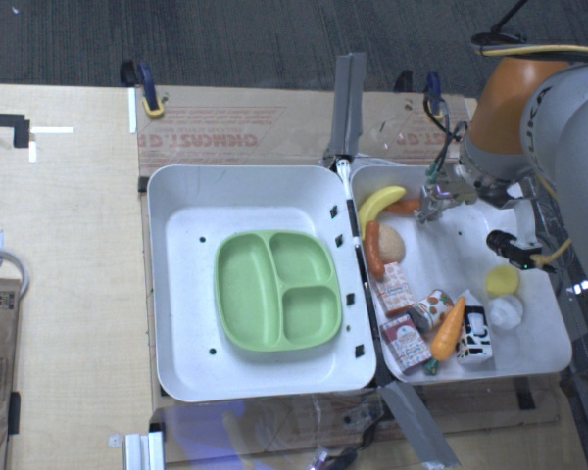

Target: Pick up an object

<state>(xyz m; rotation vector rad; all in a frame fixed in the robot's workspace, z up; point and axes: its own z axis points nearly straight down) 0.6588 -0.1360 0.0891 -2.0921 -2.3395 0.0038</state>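
Wooden bench (pixel 59 262) bears 2 white bins (pixel 176 292).

Two bins side by side on the desk (pixel 59 262)
Divided plate (pixel 277 290) lies in the left bin (pixel 176 360); banana (pixel 380 202), carrot (pixel 449 328) and lemon (pixel 503 280) lie in the right bin (pixel 539 355).

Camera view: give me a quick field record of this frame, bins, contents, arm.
left bin: holds a green divided plate
right bin: holds the loose items
far end of right bin: banana, sausage beside it
near end of right bin: carrot, small cartons, black-and-white carton
right side of right bin: yellow ball, white ball
arm: reaching over the right bin's far end
tool: low, just right of the banana; nothing seen between its fingers
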